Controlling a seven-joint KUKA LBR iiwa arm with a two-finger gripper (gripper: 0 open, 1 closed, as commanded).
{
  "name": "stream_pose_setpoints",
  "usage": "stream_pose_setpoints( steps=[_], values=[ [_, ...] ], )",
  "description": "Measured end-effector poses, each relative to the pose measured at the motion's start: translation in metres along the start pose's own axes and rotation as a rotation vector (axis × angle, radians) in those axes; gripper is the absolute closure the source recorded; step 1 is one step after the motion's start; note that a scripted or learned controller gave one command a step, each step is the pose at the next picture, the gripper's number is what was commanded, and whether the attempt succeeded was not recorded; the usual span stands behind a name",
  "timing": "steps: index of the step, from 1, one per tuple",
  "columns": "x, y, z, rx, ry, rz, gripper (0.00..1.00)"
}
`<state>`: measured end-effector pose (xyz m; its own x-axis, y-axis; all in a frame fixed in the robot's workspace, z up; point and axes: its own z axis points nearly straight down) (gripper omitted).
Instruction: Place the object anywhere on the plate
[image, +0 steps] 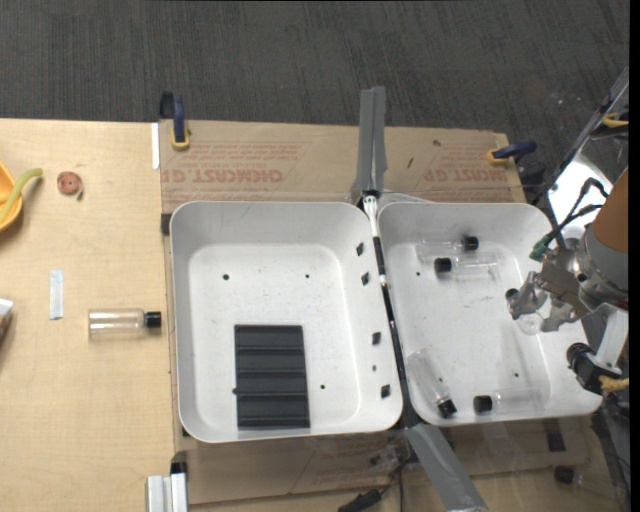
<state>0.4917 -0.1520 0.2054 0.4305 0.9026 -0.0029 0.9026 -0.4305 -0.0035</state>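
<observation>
The tool (528, 303) is poised low over the right white bin (455, 215); whether anything is grasped cannot be told. The dark ribbed rectangular plate (270, 377) is kept in the left white bin (200, 300), ready for delivery.

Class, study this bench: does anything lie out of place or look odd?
Yes. One clear vial with a black cap lies on its side on the wooden bench, left of both bins, while similar vials lie in the right bin. The dark ridged plate sits in the left bin.

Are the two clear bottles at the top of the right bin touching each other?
Cannot tell. In the camera view, the upper bottle and the lower bottle lie very close in the right bin, but their transparent walls blur together.
</observation>
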Motion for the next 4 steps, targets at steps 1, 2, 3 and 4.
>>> stream_pose_setpoints(
  steps=[1, 2, 3, 4],
  values=[
    [0.000, 0.000, 0.000, 0.000, 0.000, 0.000, 0.00],
    [-0.029, 0.074, -0.015, -0.002, 0.000, -0.151, 0.00],
    [0.040, 0.159, -0.056, -0.002, 0.000, -0.187, 0.00],
    [0.009, 0.148, -0.236, -0.001, 0.000, -0.055, 0.00]
  ],
)
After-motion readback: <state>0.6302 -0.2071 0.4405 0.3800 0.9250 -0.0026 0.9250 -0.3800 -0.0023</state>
